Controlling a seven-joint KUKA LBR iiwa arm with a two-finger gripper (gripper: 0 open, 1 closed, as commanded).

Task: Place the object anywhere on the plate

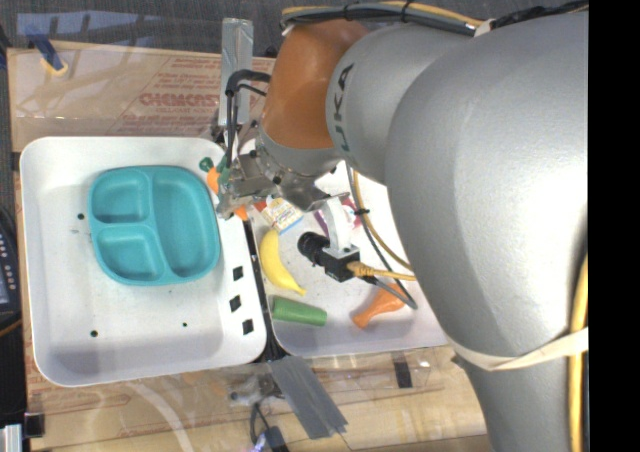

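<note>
One smooth teal plate (155, 225) with three compartments is seen in the left bin (60, 340). The gripper (236, 190) is placed at its 3 o'clock rim; its grip cannot be told. In the right bin (340, 340) are counted one curved yellow banana (277, 262), one green cylinder (298, 312) and one orange cone-shaped piece (374, 308).

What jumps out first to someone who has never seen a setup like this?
The huge grey arm with its orange band takes up most of the right side, bending down over the seam between the two white bins. In the left bin sits a teal divided plate. The right bin holds a yellow banana, a green piece below it and an orange one beside that.
</note>
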